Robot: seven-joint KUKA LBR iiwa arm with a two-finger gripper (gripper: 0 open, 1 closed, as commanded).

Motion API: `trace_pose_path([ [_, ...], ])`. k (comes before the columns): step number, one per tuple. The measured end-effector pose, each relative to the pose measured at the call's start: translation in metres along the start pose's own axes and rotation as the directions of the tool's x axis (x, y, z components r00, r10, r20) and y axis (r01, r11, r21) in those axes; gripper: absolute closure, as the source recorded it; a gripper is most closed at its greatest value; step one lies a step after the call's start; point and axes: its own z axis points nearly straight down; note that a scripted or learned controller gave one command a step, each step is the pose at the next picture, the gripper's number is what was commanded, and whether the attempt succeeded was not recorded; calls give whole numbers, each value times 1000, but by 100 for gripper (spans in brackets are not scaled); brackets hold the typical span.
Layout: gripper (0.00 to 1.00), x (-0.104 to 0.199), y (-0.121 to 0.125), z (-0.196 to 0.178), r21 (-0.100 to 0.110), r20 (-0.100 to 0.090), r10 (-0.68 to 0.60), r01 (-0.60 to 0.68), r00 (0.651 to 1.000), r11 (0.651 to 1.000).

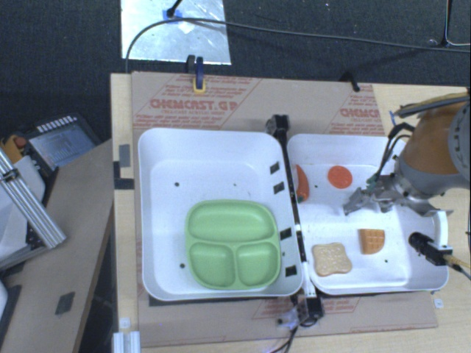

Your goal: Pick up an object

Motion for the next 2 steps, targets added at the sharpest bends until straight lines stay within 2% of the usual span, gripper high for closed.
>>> trace_pose_path([
  [1, 100, -1, 0, -13, -4, 2, 1, -1, 1000, 1000],
  [2, 100, 0, -2, -56, -6, 2, 1, -1, 1000, 1000],
])
